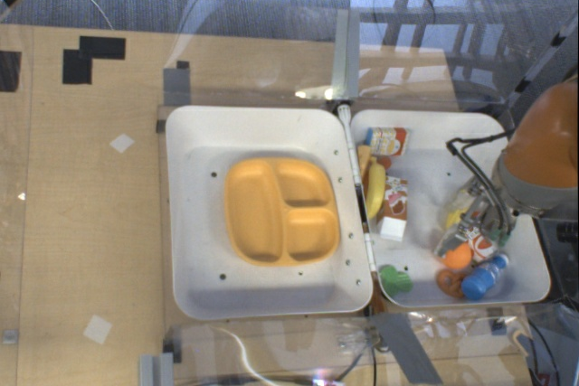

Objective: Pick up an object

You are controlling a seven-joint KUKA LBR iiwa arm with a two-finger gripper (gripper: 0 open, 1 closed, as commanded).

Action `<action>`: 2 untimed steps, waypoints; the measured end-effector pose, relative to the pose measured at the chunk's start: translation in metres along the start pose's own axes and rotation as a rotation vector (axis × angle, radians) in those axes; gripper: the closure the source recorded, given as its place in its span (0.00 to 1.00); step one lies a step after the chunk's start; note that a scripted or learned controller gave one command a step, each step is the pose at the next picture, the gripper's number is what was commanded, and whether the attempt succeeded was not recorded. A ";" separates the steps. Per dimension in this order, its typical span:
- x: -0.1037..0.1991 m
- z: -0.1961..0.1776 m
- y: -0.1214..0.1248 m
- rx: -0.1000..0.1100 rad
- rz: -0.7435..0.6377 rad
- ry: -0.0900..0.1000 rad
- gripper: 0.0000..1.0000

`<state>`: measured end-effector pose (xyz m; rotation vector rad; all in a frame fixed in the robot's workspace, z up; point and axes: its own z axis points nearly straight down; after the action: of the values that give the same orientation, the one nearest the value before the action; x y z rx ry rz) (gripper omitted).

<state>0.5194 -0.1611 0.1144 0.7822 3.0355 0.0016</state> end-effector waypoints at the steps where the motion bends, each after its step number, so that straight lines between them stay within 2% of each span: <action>1: -0.079 0.016 0.044 -0.001 0.126 -0.002 0.00; 2: -0.078 -0.071 0.047 -0.002 -0.023 -0.011 0.00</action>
<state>0.6093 -0.1579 0.1865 0.7453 3.0336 0.0009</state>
